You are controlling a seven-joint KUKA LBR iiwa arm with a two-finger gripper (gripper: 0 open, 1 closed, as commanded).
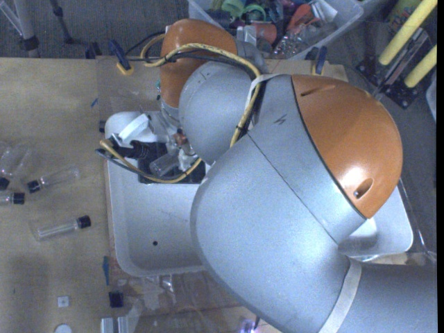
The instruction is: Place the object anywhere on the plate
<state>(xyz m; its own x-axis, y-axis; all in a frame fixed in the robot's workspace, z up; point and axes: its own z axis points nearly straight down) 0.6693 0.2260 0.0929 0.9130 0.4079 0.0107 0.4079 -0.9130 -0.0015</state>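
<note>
Looming over white bin (132, 245), grey arm (277, 207), tool (156, 155) at far rim

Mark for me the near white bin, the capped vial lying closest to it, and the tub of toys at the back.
White bin (139, 245): camera view, bare floor near its front-left corner.
Capped vial (62, 225): camera view, middle of its clear body.
Tub of toys (201, 4): camera view, its left wall.

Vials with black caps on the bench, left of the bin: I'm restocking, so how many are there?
3 clearly: one nearest the bin, one at the left edge, one lower down. The arm may hide more.
</note>
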